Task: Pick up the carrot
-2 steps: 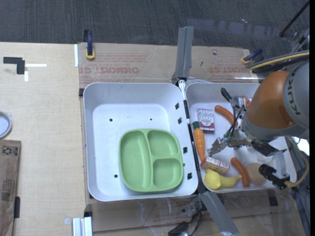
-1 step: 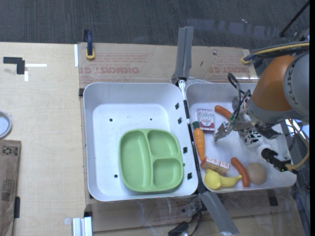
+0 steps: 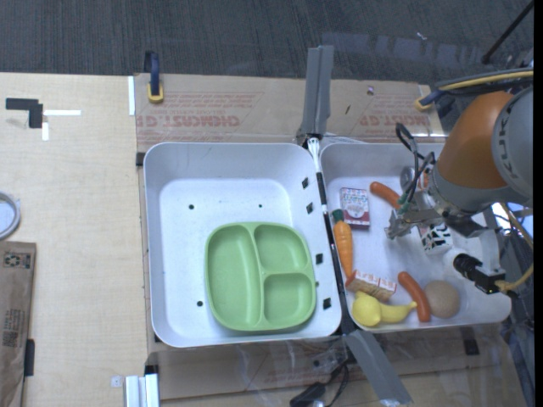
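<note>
The orange carrot (image 3: 343,244) with a green top lies lengthwise against the left wall of the right bin (image 3: 475,316), green end pointing away from me. My gripper (image 3: 400,227) hangs low over the middle of that bin, about a hand's width to the carrot's right and apart from it. Nothing visibly sits in it. The arm's orange band (image 3: 475,147) rises above it at the right.
Around the gripper lie a small red-and-white box (image 3: 355,208), a red sausage (image 3: 384,194), a second sausage (image 3: 415,295), a wrapped bar (image 3: 374,284), a yellow fruit (image 3: 377,312) and a beige ball (image 3: 441,298). The left bin (image 3: 170,227) holds a green divided plate (image 3: 260,275).
</note>
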`<state>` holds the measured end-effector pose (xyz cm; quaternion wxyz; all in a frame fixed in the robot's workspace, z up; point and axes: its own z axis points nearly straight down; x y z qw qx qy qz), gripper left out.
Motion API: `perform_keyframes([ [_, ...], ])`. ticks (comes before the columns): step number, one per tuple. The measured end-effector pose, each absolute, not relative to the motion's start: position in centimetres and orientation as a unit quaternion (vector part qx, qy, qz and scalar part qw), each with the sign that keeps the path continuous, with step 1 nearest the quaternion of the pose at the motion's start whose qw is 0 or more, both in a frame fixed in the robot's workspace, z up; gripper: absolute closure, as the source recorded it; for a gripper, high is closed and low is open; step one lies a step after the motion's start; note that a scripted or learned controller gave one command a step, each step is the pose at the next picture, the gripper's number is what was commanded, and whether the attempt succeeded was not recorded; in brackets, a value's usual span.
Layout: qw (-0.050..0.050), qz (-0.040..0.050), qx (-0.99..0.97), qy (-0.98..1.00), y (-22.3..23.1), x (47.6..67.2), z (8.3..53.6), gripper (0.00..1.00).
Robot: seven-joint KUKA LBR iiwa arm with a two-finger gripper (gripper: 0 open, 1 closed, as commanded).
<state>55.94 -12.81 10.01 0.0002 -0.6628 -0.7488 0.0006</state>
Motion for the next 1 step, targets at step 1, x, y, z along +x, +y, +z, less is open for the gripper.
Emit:
perform_keyframes([
  [1,0.000,0.0005,-0.510,-0.860,-7.79,52.17,19.11,1.00],
])
